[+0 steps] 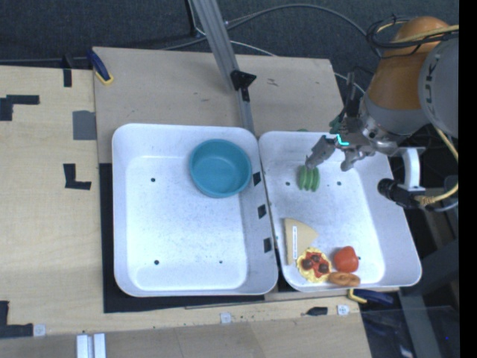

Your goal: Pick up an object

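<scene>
— What do the two bins hold?

— The left bin (141,222) holds a blue bowl (220,168), upright near its far right corner; the rest of its floor shows only a few dark dots. The right bin (373,215) holds a green ridged thing (308,177) toward its far side; at its near edge lie a pizza slice (304,252), a red tomato (345,259) just beside the slice's topped end, and a small orange piece (343,279) touching the near wall below the tomato.

— And the green thing, how does it look?

— Small and oblong, with lengthwise ribs, like a toy pepper or gherkin; it lies on the bin floor, well apart from the food at the near edge.

— Where is the claw?

— The gripper (333,155) hangs over the far part of the right bin; its two fingers stand spread apart, one fingertip just above the green thing, the other off to the right; nothing sits between them.
</scene>
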